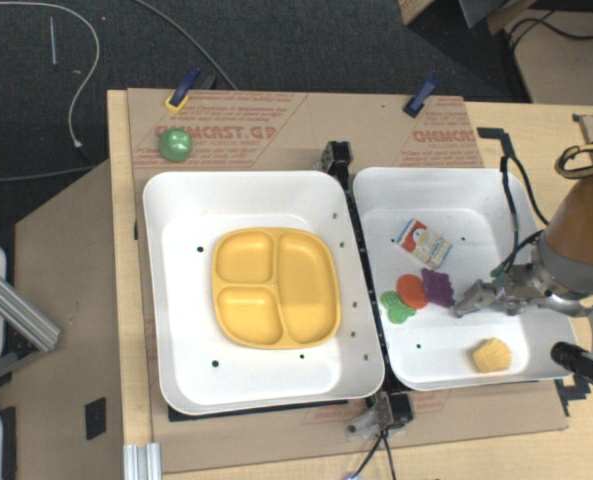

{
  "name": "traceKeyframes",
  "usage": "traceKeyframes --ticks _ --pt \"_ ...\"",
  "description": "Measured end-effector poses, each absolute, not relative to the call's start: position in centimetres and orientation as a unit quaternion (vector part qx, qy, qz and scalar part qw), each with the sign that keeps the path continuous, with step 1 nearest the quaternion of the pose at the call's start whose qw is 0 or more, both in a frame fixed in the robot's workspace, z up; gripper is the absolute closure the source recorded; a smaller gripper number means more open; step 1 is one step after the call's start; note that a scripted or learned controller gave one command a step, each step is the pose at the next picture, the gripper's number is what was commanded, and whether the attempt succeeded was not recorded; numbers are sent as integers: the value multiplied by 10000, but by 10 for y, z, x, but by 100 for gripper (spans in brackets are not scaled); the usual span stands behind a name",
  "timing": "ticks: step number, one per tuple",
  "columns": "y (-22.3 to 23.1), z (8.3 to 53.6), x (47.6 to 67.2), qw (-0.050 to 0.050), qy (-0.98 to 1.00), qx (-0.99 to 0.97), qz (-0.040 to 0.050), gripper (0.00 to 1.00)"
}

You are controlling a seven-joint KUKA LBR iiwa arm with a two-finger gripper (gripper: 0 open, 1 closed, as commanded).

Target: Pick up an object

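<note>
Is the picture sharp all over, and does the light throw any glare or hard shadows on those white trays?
Camera view: soft, even light, no strong glare on the left bin or right bin; the yellow plate casts only a faint shadow; the toys are a little soft, and the gripper looks slightly blurred.

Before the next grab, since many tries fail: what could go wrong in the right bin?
1. The purple toy, orange toy and green toy lie bunched together, so the pincer beside them might nudge or catch the wrong one.
2. The yellow toy sits near the right bin's front wall, which could block a clean grab.
</note>
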State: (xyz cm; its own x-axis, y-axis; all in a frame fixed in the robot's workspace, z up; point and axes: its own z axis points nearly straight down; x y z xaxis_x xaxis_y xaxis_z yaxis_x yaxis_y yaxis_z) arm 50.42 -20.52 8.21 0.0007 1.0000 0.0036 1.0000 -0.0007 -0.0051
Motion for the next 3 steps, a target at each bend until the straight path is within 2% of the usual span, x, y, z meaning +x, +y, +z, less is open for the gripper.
traceKeyframes --ticks 1,3 --pt "-206 95 506 4 -7070 -7072 -7 100" --pt "-200 190 519 -27 -7079 -7063 -14 100"
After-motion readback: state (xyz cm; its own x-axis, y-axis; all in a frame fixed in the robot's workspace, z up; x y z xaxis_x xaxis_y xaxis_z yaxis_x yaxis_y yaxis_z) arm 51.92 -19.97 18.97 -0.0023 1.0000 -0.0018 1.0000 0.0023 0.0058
